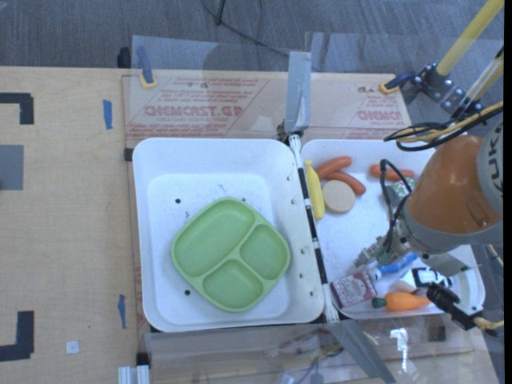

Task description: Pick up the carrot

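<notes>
The carrot [408, 300], orange with a green stub at its left end, lies along the front wall of the right bin [362, 149]. My gripper [376, 254] hangs below the orange-banded wrist [448, 194], over the bin's front middle. It is a little up and to the left of the carrot, and nothing visibly links the two. The arm's bulk hides much of the bin's right half.
A small pink packet [352, 289] lies just left of the carrot, and a blue item [400, 264] and a black-and-white piece [426, 278] lie above it. Two sausages [336, 166], a tan disc [338, 199] and a yellow piece [314, 190] lie at the back. A green divided plate [232, 254] is in the left bin [160, 174].
</notes>
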Controlling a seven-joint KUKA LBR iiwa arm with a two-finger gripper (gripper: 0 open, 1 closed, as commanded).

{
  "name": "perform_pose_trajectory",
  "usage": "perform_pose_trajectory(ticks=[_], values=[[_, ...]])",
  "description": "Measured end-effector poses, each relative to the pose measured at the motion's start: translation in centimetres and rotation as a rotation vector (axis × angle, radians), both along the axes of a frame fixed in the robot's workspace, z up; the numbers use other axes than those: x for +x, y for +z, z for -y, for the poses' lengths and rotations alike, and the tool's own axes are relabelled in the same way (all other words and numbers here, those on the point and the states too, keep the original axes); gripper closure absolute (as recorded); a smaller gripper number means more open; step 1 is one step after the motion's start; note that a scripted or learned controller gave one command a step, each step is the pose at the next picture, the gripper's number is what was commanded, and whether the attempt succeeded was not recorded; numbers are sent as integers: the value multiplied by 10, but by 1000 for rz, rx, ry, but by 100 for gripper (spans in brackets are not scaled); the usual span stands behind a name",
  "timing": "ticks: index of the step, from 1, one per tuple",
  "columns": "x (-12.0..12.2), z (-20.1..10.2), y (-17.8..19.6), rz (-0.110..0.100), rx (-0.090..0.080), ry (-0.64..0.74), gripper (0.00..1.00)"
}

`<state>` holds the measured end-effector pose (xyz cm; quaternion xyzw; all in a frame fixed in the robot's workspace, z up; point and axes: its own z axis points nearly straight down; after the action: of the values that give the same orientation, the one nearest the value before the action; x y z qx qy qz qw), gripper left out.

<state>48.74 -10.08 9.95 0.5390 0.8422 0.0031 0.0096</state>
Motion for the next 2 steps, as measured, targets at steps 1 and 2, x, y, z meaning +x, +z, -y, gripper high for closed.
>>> perform_pose_trajectory(ticks=[1, 2], values=[[-3, -58, 85, -18, 8, -329, 100], [-3, -58, 85, -18, 8, -329, 0]])
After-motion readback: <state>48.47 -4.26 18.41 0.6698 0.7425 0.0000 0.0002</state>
